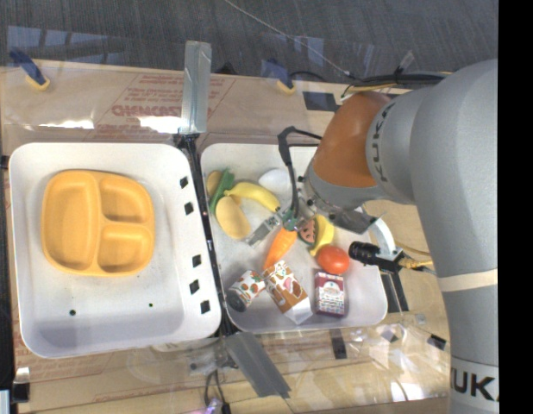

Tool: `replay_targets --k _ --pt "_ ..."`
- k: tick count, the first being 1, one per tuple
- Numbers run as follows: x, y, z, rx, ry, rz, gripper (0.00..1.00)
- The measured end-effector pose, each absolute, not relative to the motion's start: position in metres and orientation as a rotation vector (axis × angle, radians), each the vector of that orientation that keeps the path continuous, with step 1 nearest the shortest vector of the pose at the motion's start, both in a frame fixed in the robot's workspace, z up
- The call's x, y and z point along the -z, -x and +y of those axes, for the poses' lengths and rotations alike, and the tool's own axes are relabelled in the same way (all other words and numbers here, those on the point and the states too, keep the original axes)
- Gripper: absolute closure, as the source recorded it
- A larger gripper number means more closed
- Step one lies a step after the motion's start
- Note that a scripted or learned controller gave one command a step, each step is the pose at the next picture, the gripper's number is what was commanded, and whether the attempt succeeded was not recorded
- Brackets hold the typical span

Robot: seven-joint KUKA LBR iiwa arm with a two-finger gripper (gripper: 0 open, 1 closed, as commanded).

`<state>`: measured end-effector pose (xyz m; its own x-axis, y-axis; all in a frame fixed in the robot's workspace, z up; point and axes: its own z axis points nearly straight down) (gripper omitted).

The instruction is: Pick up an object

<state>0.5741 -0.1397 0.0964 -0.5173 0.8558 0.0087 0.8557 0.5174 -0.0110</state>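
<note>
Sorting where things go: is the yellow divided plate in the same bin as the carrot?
No. The yellow divided plate lies in the left bin; the carrot is in the right bin.

You can read the white letters "UK", a part of the maker's name, on the grey arm (473,231) at the lower right corner. On the cardboard sheet (146,102) behind the bins you see red printing, but it is too faint to read. The small cartons (329,293) carry labels which are too small to read.
</note>
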Motion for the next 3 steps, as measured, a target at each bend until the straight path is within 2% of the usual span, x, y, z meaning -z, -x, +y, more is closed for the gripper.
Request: replay_targets --k 1,2,3 --pt "-0.112 -0.579 -0.139 -0.002 1.531 -2.741 1.0" --pt "-0.112 -0.578 -0.139 -0.003 1.53 -2.741 0.0" --pt "-0.091 -0.553 -0.102 0.0 1.441 -2.787 0.0"
